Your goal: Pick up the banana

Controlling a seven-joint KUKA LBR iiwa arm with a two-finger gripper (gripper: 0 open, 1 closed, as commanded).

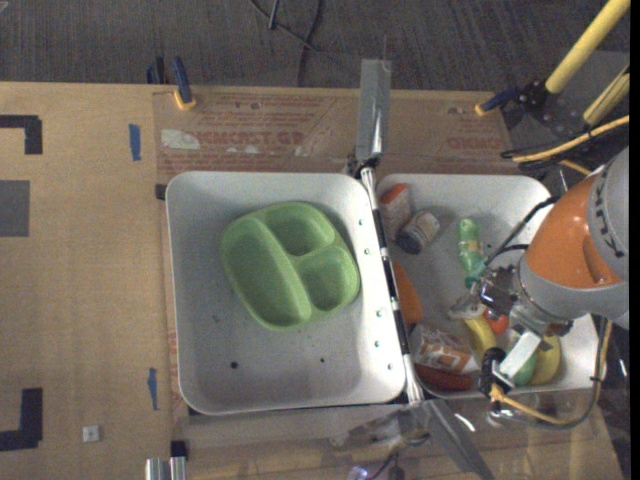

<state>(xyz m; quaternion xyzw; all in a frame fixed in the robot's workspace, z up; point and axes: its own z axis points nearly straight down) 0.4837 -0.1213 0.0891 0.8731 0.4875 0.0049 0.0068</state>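
Broadly, the brown counter (80,268) carries everything, and the right bin (470,181) serves as the landmark. The left bin (200,368) sits directly against the right bin's left wall. The grey and orange arm (570,253) reaches in over the right bin's right wall and covers much of that side. A green divided plate (290,263) lies in the neighbouring bin, well left of the right bin. The banana (481,334) lies in the right bin's near right part, partly hidden under the wrist hardware. A printed packet (440,348) rests in the right bin's near left part, with a red thing (445,378) at its near edge. A green bottle (470,248) lies near the right bin's middle. A white bottle (397,203) with an orange cap lies in the far left corner, and a small can (420,230) is just beside it. An orange thing (407,298) lies along the right bin's left wall. The gripper (488,298) hangs low over the right bin's middle, just beyond the banana's far end; I cannot tell whether it is open or closed.
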